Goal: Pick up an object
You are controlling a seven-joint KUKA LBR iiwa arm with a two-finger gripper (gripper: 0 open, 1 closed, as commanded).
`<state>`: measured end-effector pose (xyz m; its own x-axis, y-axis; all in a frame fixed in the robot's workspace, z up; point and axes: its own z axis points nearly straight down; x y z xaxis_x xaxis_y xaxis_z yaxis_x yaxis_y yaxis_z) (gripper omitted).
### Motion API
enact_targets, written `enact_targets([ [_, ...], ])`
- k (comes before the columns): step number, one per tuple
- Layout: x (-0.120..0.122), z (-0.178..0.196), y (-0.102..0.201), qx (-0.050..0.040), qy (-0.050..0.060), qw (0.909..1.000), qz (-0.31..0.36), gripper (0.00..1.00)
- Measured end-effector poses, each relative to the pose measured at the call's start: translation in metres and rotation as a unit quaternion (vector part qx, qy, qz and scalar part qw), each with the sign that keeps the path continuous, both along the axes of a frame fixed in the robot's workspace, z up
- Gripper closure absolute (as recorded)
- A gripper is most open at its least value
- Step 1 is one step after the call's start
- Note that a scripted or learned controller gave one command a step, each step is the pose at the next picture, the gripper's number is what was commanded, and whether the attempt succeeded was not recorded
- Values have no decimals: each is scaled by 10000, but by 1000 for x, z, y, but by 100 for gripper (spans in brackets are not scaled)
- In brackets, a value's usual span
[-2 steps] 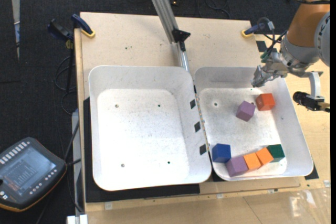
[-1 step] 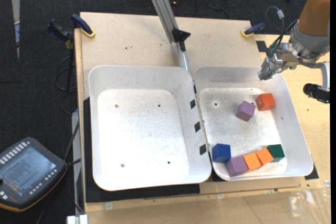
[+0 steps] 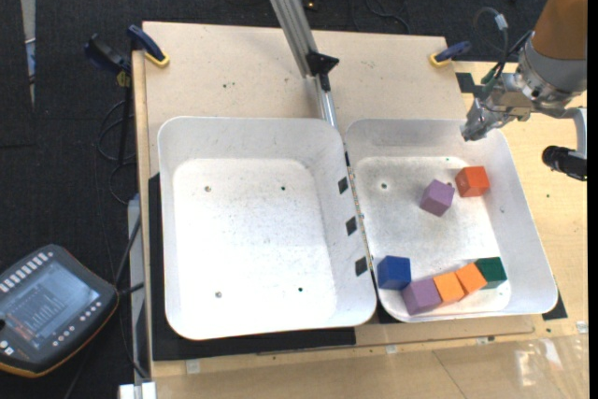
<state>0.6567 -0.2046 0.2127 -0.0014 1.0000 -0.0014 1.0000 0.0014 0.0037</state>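
Black floor lies all around a pale wood bench. Two white bins sit on the bench, side by side and touching. One is the left bin and one is the right bin.

Six blocks are in the right bin. An orange block sits near the far right side. A purple block is just beside it, to its left, tipped a bit. At the near edge there is a row of blocks. A blue one is on the left, a little apart from the rest. Next come a second purple one, a second orange one and a green one. These three touch each other in a slanted line.

From the right side comes the arm, with its orange band up high. Its gripper hangs over the far right corner of the right bin. It is above the orange block and not touching it. The tip is too small and blurry to say if it is spread or pressed together. Nothing can be seen pinched in it.

A silver pole slants from the top down to where the bins meet. Two blue and yellow clamps grip the far corners of the bench. A grey handheld screen lies on the floor at the near left.
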Motion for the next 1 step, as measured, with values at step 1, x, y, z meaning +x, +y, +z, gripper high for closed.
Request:
enact_targets([
  [1, 3, 5, 63, 18, 8, 10000, 36, 100],
])
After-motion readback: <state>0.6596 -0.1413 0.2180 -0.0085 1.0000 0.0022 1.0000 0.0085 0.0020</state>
